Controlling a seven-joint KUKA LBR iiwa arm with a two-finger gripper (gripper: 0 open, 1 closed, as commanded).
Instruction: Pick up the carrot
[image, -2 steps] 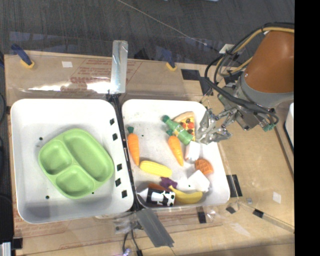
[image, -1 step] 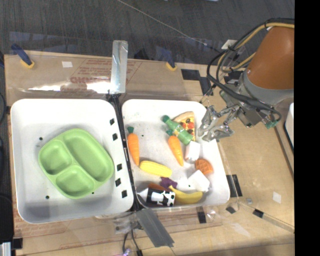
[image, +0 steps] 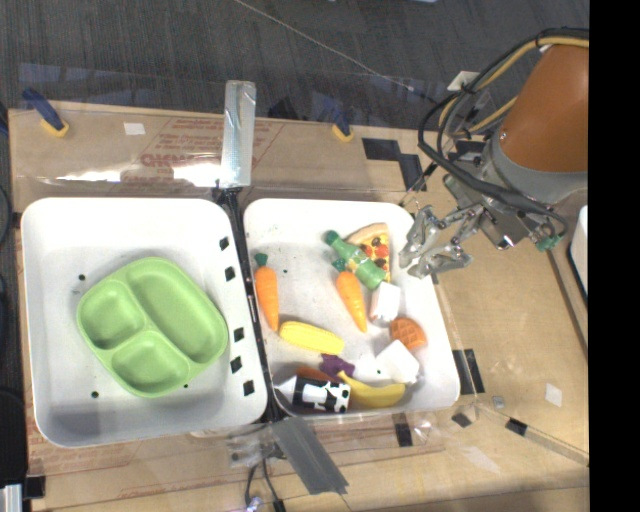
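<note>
Approach step: the gripper (image: 432, 247) hung over the right bin's (image: 300, 214) right rim, fingers seemingly spread, holding nothing. Two carrots lay inside: one (image: 351, 298) mid-bin, one (image: 266, 294) by the left wall. Next move called for descending over the nearer, middle one.

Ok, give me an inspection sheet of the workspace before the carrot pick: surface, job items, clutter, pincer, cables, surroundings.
Surface: wooden bench bearing two white bins, left bin and right bin, side by side.
Job's things: two carrots in the right bin, left carrot along the bin's left wall, middle carrot near its centre.
Clutter: pizza slice, yellow corn-like piece, banana, cow-patterned toy, small white and orange pieces; green divided plate in the left bin.
Pincer: pincer over the right bin's right rim, apart from both carrots, holding nothing.
Cables: black cables looped beside the arm.
Surroundings: dark floor beyond the bench; tape markers on the bench.
</note>
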